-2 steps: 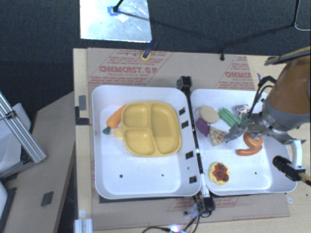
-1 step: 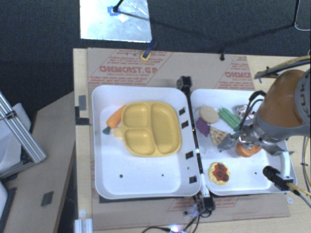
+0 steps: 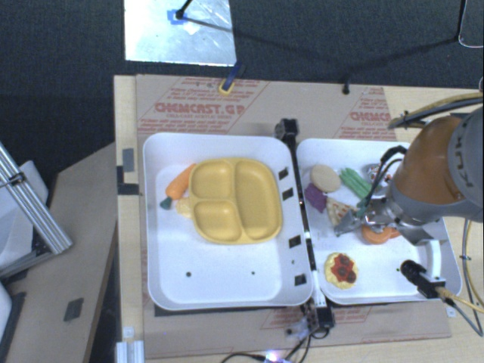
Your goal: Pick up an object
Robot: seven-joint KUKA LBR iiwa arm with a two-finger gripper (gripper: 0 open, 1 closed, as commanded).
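Observation:
My gripper (image 3: 350, 224) hangs low in the right bin (image 3: 378, 282), just over a pale wedge-shaped slice (image 3: 337, 210) and beside an orange piece (image 3: 376, 236). The wrist above it hides part of both. Around it lie a beige bun (image 3: 326, 177), a purple piece (image 3: 314, 197), a green piece (image 3: 354, 181) and a round yellow tart with a red top (image 3: 342, 269). Nothing can be seen held.
The left bin (image 3: 227, 274) holds a yellow divided plate (image 3: 231, 200) with an orange carrot (image 3: 180, 181) against its left rim. A black divider (image 3: 296, 203) runs between the two bins. The arm's orange band (image 3: 427, 161) covers the right bin's far right side.

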